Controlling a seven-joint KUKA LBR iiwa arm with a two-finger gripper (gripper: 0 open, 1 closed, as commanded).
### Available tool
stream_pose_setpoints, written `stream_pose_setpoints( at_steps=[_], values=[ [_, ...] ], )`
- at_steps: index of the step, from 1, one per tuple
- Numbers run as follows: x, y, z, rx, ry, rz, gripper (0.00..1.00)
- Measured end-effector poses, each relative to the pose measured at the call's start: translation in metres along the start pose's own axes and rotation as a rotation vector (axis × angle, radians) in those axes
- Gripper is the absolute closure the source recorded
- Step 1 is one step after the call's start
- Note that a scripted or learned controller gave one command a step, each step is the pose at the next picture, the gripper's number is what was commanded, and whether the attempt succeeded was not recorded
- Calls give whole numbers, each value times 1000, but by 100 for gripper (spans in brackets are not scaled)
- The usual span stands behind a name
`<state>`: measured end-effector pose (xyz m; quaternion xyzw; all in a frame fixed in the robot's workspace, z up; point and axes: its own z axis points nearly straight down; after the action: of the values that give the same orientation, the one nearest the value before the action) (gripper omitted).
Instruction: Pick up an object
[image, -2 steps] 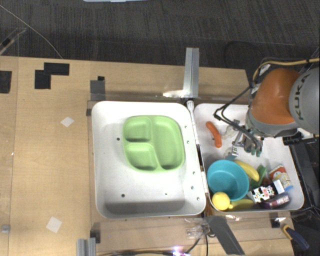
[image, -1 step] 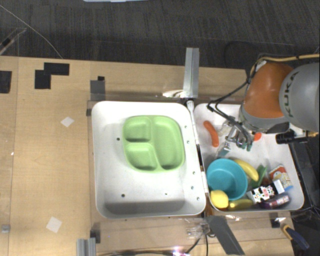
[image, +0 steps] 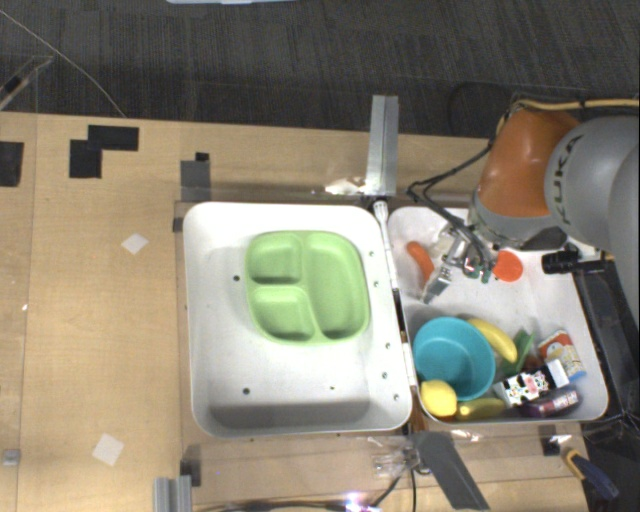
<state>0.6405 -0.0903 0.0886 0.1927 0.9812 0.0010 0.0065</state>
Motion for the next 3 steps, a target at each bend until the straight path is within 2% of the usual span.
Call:
stream_pose_setpoints(
  at_steps=[1,2,3],
  values=[
    [-10,9,0,1,1,128,0],
    [-8,6,1,2,3,344,0],
    [-11,8,-15,-3,-10,337,100]
  ],
)
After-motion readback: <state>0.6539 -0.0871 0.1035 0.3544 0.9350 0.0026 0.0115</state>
